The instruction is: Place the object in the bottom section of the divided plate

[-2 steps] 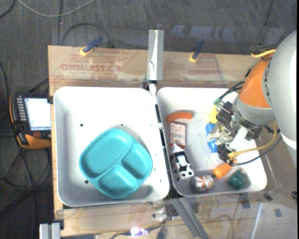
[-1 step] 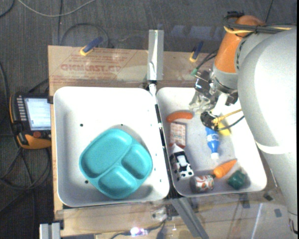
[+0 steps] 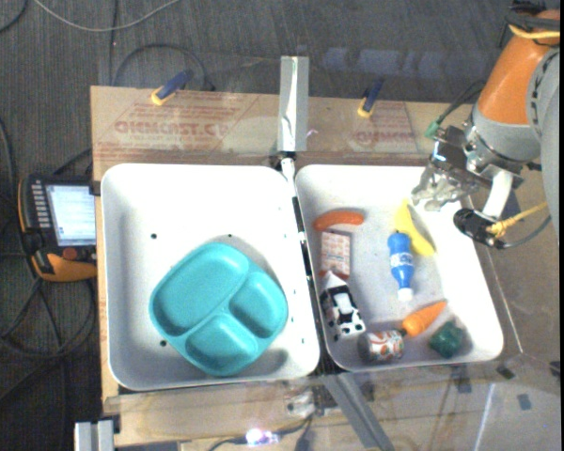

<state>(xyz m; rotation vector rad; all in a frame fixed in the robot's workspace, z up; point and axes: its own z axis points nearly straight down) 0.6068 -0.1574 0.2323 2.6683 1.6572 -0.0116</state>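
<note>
Overhead, fingers [image 3: 439, 192] near right bin's [image 3: 493, 294] upper rim.

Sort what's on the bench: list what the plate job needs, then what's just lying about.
Job:
divided plate, teal, in the left bin
gripper, over the right bin
Which object it will take is not yet clear.

Lying about, all in the right bin:
banana
blue bottle
carrot
sausage
green block

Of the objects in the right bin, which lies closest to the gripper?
The yellow banana, lying just below the gripper near the bin's upper right; the blue bottle sits lower, and the others farther still.
</note>
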